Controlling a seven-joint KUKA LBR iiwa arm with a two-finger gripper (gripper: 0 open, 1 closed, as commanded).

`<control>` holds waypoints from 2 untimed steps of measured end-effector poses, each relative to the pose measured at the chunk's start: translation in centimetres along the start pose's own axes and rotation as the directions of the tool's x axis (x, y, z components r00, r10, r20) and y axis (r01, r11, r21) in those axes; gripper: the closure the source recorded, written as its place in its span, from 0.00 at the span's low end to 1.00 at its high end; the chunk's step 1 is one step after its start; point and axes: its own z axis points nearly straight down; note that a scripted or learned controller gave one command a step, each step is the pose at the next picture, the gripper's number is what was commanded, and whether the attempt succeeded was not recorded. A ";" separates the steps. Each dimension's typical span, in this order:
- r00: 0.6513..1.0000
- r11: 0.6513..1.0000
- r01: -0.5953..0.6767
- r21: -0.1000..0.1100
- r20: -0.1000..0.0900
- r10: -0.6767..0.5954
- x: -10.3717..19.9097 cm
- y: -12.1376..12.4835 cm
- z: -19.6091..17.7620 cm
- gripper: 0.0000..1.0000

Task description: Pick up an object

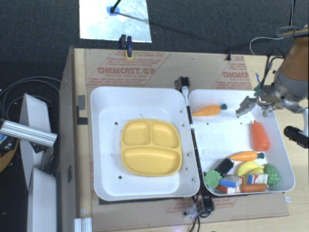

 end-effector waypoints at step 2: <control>1.000 1.000 0.001 0.000 0.000 -0.001 -5.2 1.9 6.4 0.00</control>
